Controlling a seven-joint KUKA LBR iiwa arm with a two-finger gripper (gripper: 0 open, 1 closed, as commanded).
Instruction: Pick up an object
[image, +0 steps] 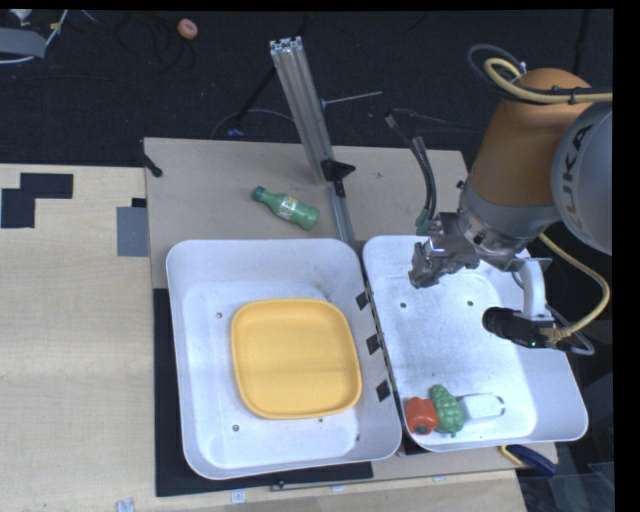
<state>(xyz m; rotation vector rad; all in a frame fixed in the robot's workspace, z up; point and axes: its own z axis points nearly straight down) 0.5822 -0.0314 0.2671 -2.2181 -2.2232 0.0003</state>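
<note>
A robot gripper hangs over the far left part of the right white bin; whether it is spread or closed cannot be told, and nothing shows held in it. Behind it, the grey arm with an orange band reaches in from the right. Well apart, at the bin's near edge, lie a red object, a green object touching it, and a white piece beside them. The left white bin holds a yellow plate. A green bottle lies on the bench beyond it.
</note>
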